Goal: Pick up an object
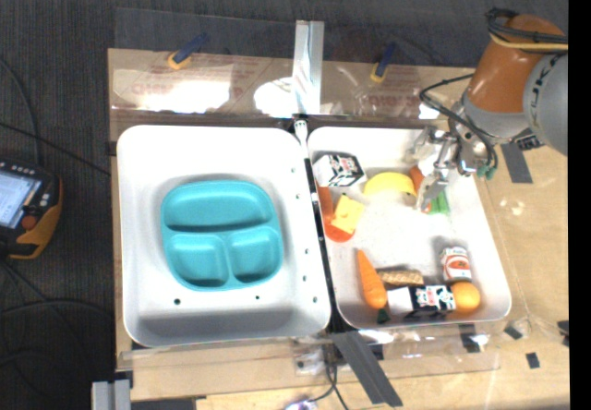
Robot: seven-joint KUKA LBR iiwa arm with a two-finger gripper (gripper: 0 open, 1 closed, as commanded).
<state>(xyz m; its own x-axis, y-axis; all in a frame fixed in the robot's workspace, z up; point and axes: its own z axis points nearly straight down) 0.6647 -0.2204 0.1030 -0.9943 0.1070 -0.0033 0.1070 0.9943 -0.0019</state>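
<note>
While the arm (pixel 517 76) is reaching in from the right, its gripper (pixel 434 186) is hanging low over the far right part of the right bin (pixel 494 247). The fingers (pixel 428 198) are pointing down and slightly left, tips close together. Nothing is showing between them; whether they are fully closed I cannot tell.

Right bin contents:
- a lemon (pixel 389 185) is lying just left of the gripper, near the far wall;
- something green (pixel 440 203) is sitting right beside the fingertips, partly hidden, with a small orange-red piece (pixel 416 177) close by; neither is clear enough to identify;
- a black-and-white carton (pixel 338 168) is resting in the far left corner;
- a yellow wedge (pixel 347 212) is overlapping an orange piece (pixel 337 230) against the left wall;
- a carrot (pixel 370 280) is lying slantwise toward the near side;
- a brown bar (pixel 400 278) is touching the carrot's right side;
- a second black-and-white carton (pixel 428 298) is lying by the near wall;
- an orange (pixel 465 297) is sitting just right of that carton;
- a small red can (pixel 456 263) is standing just behind the orange.

The left bin (pixel 138 214) is holding a teal tray (pixel 222 233) with three compartments, lying flat near its middle.

A handheld pendant (pixel 26 205) is lying on the floor at the left.
</note>
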